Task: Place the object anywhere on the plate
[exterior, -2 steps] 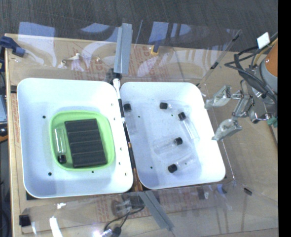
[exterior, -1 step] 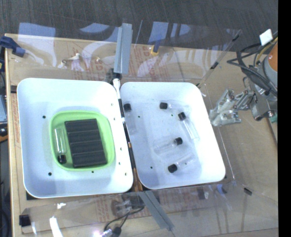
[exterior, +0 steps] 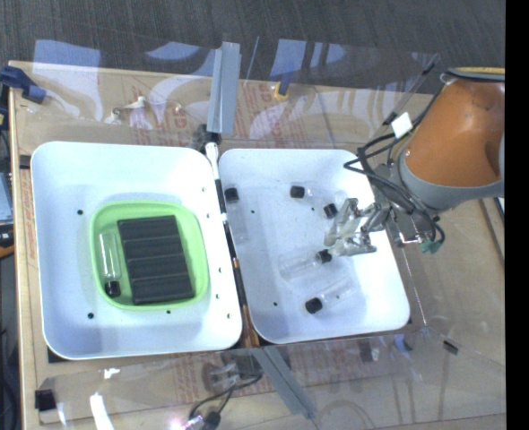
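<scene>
Two white bins [exterior: 58, 240] on wooden bench [exterior: 85, 97], dark carpet [exterior: 247, 7] behind; gripper [exterior: 347, 234] state unclear.

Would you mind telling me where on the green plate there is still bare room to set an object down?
The green plate is mostly taken: a dark ridged block fills its middle and right, and a clear vial lies along its left side. Narrow bare strips remain along the top rim and bottom edge. The left bin has open white floor around the plate.

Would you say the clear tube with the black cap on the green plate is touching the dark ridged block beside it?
Cannot tell. In the camera view the clear tube lies right along the left edge of the dark ridged block on the green plate; neither a gap nor contact shows plainly.
</scene>
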You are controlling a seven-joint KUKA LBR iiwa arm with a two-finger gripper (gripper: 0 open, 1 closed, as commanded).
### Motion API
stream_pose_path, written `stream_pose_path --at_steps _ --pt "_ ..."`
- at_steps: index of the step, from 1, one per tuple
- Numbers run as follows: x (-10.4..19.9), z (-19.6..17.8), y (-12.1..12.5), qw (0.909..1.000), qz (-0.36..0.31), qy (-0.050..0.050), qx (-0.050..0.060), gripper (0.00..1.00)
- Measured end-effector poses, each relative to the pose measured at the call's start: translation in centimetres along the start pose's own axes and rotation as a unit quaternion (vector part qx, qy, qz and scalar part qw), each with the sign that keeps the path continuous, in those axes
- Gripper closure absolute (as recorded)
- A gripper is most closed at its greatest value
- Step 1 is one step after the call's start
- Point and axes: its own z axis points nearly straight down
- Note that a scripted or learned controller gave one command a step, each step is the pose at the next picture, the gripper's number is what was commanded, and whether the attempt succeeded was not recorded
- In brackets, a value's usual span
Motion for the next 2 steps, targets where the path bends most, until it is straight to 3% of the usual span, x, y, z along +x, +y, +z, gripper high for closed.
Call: stream_pose_path --at_steps 1,2 --pt "1.9 -0.4 6.8 0.9969 -0.078 0.000 0.000 1.00" --pt "1.1 2.8 12.5 0.9853 -0.171 -0.001 0.000 1.00"
